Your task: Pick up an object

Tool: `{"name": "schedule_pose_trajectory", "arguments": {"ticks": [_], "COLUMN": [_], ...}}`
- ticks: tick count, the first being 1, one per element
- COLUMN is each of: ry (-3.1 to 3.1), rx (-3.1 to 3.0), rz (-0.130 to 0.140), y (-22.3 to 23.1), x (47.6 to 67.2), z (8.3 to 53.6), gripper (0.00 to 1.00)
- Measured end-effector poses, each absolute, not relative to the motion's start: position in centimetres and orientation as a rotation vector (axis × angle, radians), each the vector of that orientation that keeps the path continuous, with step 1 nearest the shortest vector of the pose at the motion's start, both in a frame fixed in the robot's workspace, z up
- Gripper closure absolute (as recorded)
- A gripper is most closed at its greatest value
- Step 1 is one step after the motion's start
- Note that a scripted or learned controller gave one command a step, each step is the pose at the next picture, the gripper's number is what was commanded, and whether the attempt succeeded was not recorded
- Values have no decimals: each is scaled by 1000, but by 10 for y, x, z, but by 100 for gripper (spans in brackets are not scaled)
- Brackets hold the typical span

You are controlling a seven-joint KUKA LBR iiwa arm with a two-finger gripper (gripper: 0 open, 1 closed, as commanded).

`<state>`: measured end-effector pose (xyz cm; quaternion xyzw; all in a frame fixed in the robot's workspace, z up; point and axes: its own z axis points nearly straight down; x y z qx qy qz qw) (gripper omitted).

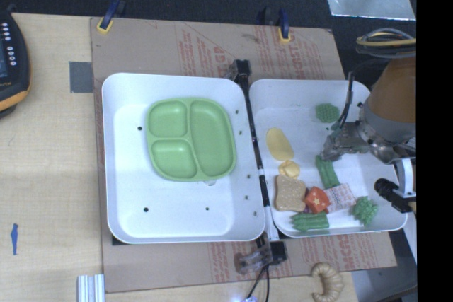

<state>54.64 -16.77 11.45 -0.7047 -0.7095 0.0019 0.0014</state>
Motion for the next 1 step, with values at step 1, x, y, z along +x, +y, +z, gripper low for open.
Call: {"name": "schedule_pose_trajectory", "arguments": {"ticks": [1], "ry": [-2229], "rx": [-2210], "rz": [7], "y": [-168], "x": [546], "z": [114], "gripper": [0]}}
